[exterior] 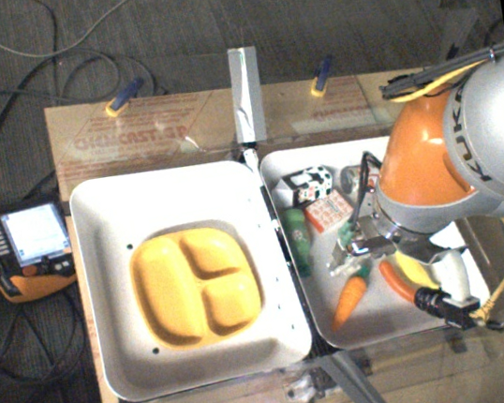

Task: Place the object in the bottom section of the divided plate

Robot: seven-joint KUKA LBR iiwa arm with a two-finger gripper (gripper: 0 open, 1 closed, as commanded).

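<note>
The gripper (355,253) is low over the right bin (333,325), above the green leafy end of a carrot (350,295). The metal parts of the gripper are small and dark here, and the big orange wrist covers them from above, so I cannot tell if it is open or closed, or if it really touches the carrot. The carrot lies on the bin floor, tilted, with its orange tip toward the front left corner. A second carrot (396,280) lies just beside it on the right. Behind the gripper there are a green bottle (298,239), a red and white box (327,212) and a black and white toy cow (309,180). The yellow divided plate (197,283) sits in the left bin (103,219), with a wide section on the left and two smaller sections on the right
</note>
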